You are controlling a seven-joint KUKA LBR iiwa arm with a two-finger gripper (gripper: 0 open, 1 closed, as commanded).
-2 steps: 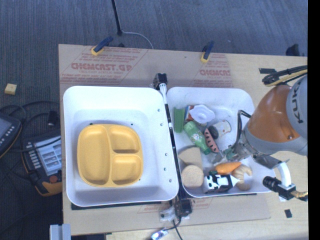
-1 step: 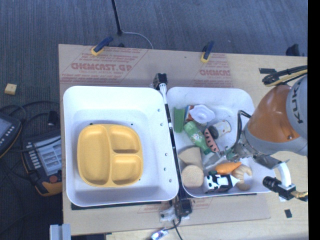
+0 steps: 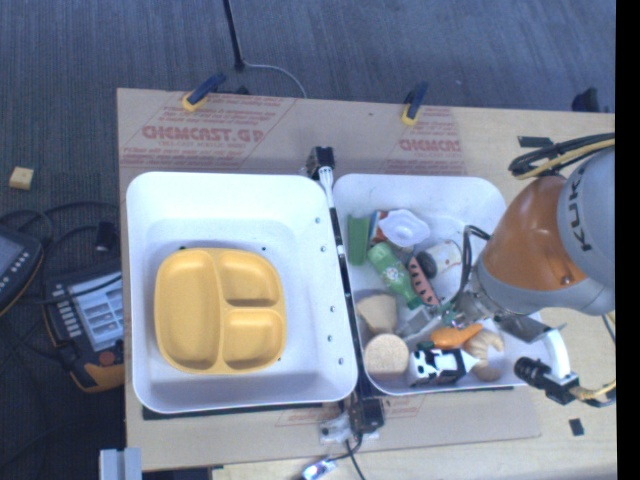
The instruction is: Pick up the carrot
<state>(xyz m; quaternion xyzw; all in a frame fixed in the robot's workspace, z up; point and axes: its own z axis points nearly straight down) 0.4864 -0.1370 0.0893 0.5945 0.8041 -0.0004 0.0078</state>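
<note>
A grey KUKA arm with an orange band reaches in from the right over the right-hand bin (image 3: 490, 193), its wrist low above a crowded heap of toy food. The carrot (image 3: 457, 336), a small orange piece, lies toward the near right of that bin, just beside a black-and-white cow-patterned toy (image 3: 436, 364) and a pale tan piece (image 3: 487, 343), with a round tan disc (image 3: 386, 353) to its left. The gripper (image 3: 447, 317) sits just far-left of the carrot, very close to it or touching; its fingers are lost in the clutter, so whether they are spread or pressed together cannot be told, and nothing shows the carrot between them. The step in hand looks like the descent or the closing on the carrot, not yet a lift. The next move calls for a clean pinch on the carrot alone, clear of its neighbours, then a straight rise. In the left bin (image 3: 140, 218) rests a yellow divided tray (image 3: 218, 308).
</note>
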